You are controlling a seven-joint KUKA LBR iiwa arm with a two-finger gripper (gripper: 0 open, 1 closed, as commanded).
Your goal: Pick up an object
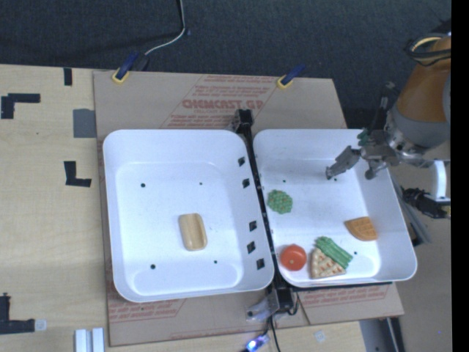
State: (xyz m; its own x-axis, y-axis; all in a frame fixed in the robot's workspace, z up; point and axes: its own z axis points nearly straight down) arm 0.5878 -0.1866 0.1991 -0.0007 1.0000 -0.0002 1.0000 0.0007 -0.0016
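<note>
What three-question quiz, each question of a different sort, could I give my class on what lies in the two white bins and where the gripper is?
1. True or false: the tan bread roll lies in the left bin.
2. Multiple choice: which item lies nearest the gripper? A) the red tomato B) the orange piece C) the bread roll
3. Fill in: the green bean pod rests against the ____ wedge.

Key
1. True.
2. B. The orange piece lies by the near right wall of the right bin, below the gripper in the view.
3. Waffle-patterned. The round green item lies apart, near the divider.
</note>
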